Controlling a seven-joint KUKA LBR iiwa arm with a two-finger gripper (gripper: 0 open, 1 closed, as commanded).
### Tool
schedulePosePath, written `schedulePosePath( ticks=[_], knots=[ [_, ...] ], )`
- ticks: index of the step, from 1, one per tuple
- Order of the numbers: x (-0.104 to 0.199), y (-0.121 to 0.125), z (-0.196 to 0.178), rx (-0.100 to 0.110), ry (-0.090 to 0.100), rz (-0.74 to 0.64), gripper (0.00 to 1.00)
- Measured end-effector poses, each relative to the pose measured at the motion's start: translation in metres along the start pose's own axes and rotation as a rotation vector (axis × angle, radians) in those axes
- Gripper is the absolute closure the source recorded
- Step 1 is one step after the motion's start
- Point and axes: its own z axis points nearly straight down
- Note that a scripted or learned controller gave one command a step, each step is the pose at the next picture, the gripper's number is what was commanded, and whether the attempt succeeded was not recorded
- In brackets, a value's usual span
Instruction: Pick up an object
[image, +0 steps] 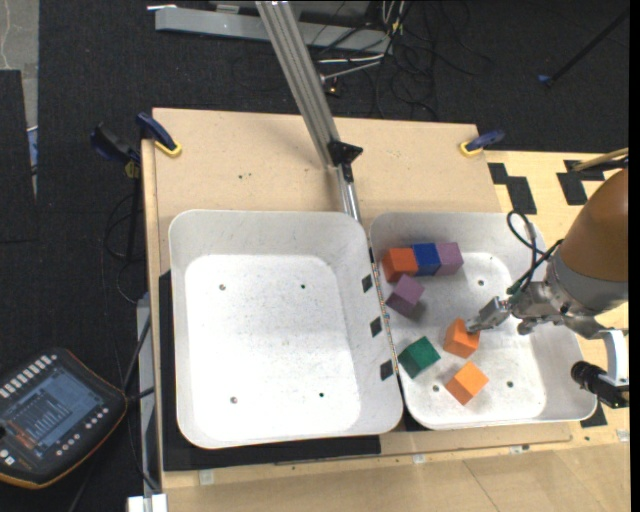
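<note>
**Robot gripper beside an orange block in the right bin**

The gripper (490, 314), a small grey metal tool, reaches into the right bin (520, 405) and its tip sits just beside an orange block (461, 339), at that block's upper right. Whether its fingers are spread or closed cannot be told. Behind it the arm (600, 255) is bulky and rounded, grey with an orange band.

Taking that orange block as the landmark: a second, lighter orange cube (466, 382) lies just below it, tilted. A green cube (419, 355) lies near its left. A purple cube (406, 296) sits up and to the left. Farther up, three cubes touch in a row: orange-red (401, 262), blue (427, 258), pale purple (449, 257). All look like matte, sharp-edged blocks.

The right bin is shallow white plastic with rounded corners. The left bin (200, 250), a speckled white twin, lies well to the left. Both rest on a tan board (250, 160).
</note>
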Motion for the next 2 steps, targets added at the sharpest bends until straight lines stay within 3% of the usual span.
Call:
schedulePosePath(
  ticks=[1, 2],
  knots=[
    [-0.001, 0.001, -0.01, -0.004, -0.001, 0.003, 1.0],
    [0.006, 0.011, -0.06, 0.006, 0.002, -0.003, 1.0]
  ],
)
